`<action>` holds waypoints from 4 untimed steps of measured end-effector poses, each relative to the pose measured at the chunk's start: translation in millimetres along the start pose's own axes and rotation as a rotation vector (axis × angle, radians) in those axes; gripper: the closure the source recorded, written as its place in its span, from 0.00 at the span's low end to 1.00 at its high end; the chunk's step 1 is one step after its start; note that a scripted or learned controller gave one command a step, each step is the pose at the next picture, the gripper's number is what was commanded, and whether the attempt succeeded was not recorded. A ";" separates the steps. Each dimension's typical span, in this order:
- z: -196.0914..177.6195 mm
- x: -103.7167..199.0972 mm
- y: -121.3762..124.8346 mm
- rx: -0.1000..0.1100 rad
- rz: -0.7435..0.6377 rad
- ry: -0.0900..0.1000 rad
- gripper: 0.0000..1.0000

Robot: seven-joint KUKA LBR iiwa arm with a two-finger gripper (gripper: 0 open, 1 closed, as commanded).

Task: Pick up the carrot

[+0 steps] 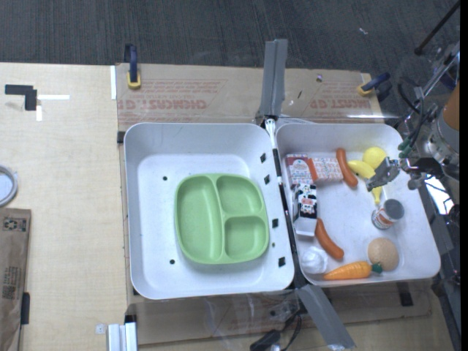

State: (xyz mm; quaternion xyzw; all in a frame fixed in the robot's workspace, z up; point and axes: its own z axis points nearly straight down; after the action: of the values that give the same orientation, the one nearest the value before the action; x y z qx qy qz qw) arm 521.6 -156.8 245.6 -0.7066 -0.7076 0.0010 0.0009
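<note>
Orange catches the eye first: the carrot [349,270] lies flat along the near wall of the right bin [431,247], its green top pointing right, towards a tan, egg-shaped thing [382,254] just beside it. Nothing is touching the carrot.

The hand [385,172] hangs over the right half of that same bin, coming in from the right, well apart from the carrot and up towards the far side. It sits close against a yellow toy [368,161], but from here I cannot tell whether its fingers are spread or closed, nor whether they grip anything.

Counting what lies in the right bin: one carrot, two sausages, one yellow toy, one tan egg-shaped thing, one small can, one red-and-white packet, one black-and-white carton, and one whitish lump. One sausage [346,167] lies near the far wall, between the packet [300,170] and the yellow toy. The other sausage [328,240] is slanted in the middle of the bin, just up and left of the carrot. The carton [306,201] sits below the packet. The can [386,214] rests on its side below the hand. The whitish lump [313,259] is in the near left corner, just beside the carrot's tip.

The left bin [142,196] holds one green plate [221,218] with three compartments.

Two bins in all, side by side on the bench [58,159].
</note>
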 end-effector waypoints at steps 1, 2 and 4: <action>104.2 51.9 -44.6 0.002 0.154 0.001 0.00; -16.0 -3.3 -43.6 -0.001 0.147 -0.001 0.00; 16.2 -20.8 -44.2 0.000 0.580 -0.001 0.00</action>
State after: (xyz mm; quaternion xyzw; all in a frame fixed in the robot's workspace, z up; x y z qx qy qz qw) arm 477.3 -177.7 229.5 -0.8794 -0.4761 0.0016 0.0005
